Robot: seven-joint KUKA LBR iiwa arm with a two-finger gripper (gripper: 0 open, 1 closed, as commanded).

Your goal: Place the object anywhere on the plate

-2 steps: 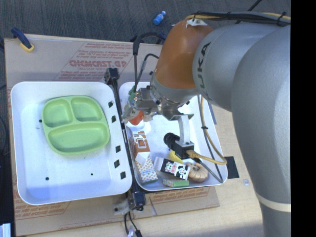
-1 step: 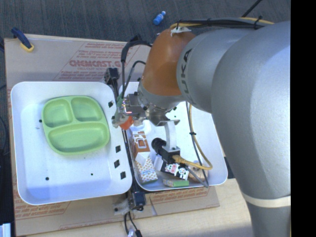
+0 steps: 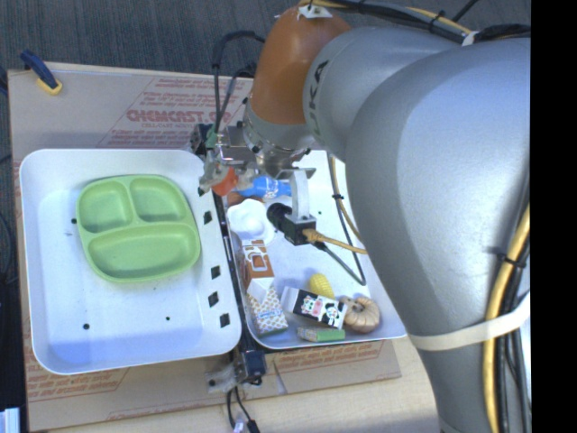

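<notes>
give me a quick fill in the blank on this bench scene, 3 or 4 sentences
1. The plate in the left bin is ____ in colour.
2. The plate is divided into ____ compartments.
3. The band above the arm's wrist is ____.
4. The yellow corn lies in the ____ bin.

Missing words: green; three; orange; right

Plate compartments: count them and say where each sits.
3. The green plate in the left bin has two small compartments along its far side, left and right, and one wide near compartment.
</notes>
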